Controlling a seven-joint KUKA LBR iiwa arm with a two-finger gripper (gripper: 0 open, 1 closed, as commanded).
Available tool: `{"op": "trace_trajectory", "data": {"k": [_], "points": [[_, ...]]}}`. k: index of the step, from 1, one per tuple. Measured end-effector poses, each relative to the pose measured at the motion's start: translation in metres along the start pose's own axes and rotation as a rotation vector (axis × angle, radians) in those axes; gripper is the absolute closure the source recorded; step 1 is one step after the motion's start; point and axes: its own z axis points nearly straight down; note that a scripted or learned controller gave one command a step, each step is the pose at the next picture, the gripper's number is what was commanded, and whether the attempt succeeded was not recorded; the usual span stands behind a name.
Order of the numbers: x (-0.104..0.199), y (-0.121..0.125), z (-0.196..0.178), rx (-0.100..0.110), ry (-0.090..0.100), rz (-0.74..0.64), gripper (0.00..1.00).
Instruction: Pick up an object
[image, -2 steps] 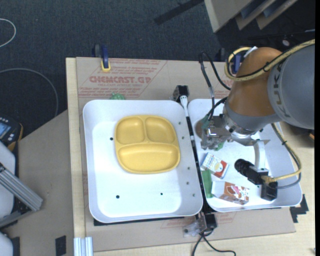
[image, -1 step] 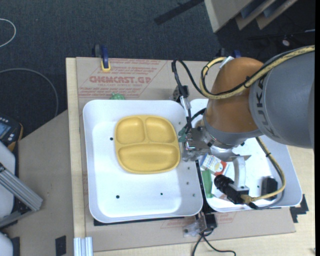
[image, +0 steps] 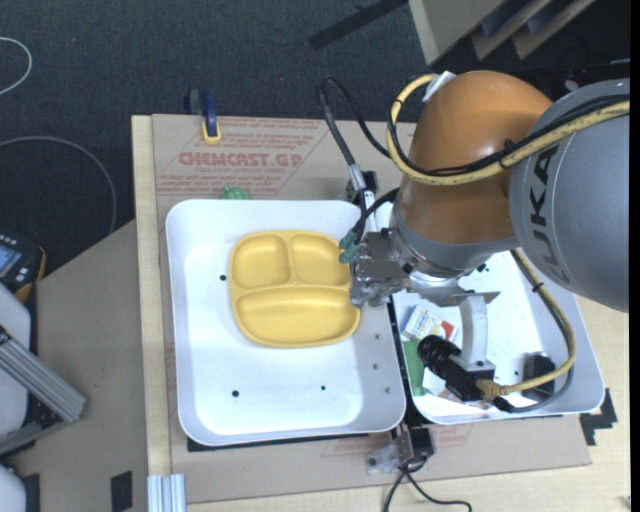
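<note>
1. Nearest me is the front of the desk (image: 110, 330) and the bare floor of the left bin (image: 290, 400); it carries only a few dark specks, so nothing blocks a reach there.
2. In the right bin (image: 535, 310) a printed packet (image: 421, 322) lies close to the wall shared with the left bin; the arm (image: 470, 160) hangs over much of this bin, so I cannot say what else is in it.
3. The thing I would go for, the yellow divided plate (image: 290, 290), lies flat in the far half of the left bin, with its right edge near that shared wall.
4. The gripper (image: 365, 272) sits at the plate's right edge, about over the seam between the bins; the wrist hides it from above, so I cannot tell how far open it is or whether it has hold of anything.
5. What I fear: the plate is wide, smooth and shallow, so a pinch on its rim could slip; coming down this close to the shared wall, the gripper could strike the wall or press the plate's edge and tip it.
6. A second worry: with the wrist in my line of sight, I could not confirm a grasp until the arm lifts.
7. Farther off, a small green thing (image: 235, 192) rests at the left bin's far rim; beyond it are the lettered brown board (image: 260, 150) and a blue clamp (image: 208, 108), both well clear of the plate.
</note>
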Motion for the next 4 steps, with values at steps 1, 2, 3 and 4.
{"op": "trace_trajectory", "data": {"k": [1,2,3,4], "points": [[0.024,0.000,-0.005,0.006,-0.003,0.004,1.00],[0.000,0.001,-0.059,0.002,-0.003,0.008,1.00],[0.002,0.001,-0.067,0.005,-0.003,0.005,1.00],[0.002,0.002,-0.077,0.003,-0.004,0.003,1.00]]}}
